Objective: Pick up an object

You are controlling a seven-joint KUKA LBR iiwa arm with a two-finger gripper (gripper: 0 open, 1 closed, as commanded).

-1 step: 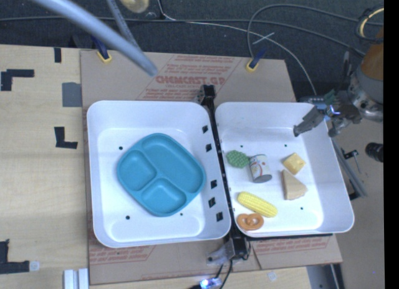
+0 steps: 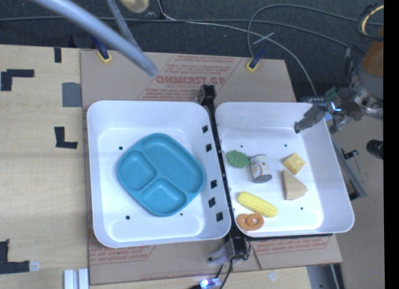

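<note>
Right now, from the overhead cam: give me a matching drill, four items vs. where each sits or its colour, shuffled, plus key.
Items:
1. divided plate
2. corn cob
3. pretzel
4. small can

Descriptions:
A. orange-brown, near the front edge of the right bin
B. blue, alone in the left bin
C. silver, lying beside the green item
D. yellow, just above the pretzel in the view

Pairs: 1-B, 2-D, 3-A, 4-C

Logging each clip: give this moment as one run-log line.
gripper: over right bin far-right rim, holding nothing | right bin: corn cob, pretzel, can | left bin: blue divided plate
</note>
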